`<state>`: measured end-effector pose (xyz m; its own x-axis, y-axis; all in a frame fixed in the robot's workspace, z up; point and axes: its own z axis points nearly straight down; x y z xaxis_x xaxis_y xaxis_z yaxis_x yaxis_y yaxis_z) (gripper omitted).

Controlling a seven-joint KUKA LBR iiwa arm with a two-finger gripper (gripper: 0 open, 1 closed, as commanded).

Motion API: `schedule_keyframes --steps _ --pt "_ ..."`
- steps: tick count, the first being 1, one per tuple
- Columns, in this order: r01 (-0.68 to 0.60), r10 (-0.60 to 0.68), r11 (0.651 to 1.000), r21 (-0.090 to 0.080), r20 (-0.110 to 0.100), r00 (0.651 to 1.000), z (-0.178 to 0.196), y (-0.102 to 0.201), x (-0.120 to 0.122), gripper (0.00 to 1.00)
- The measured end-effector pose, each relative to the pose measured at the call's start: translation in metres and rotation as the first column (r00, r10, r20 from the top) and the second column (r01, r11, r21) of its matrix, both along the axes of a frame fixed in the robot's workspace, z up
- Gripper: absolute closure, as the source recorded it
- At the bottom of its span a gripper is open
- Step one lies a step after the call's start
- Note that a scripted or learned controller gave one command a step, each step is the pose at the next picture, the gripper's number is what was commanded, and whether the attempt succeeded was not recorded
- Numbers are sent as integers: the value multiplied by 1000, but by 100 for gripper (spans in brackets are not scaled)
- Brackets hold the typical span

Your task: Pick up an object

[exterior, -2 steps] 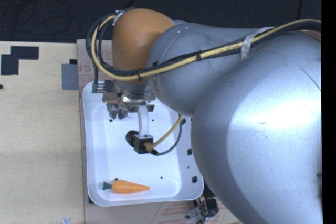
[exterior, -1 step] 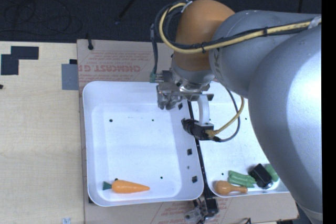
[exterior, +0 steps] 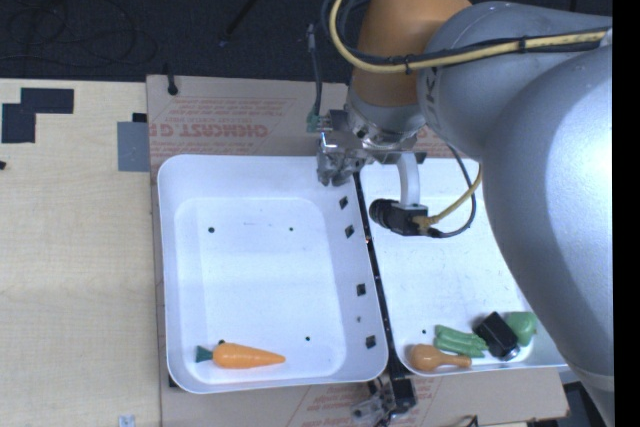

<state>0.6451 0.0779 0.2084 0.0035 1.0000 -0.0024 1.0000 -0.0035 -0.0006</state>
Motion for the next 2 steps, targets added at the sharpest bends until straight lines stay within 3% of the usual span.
schedule_keyframes --steps 1,2 --pt "-1 1 1000 2 1 1000 43 -24 -20 100" --pt "-4 4 1000 1 -1 1000 28 -7 -1 100"
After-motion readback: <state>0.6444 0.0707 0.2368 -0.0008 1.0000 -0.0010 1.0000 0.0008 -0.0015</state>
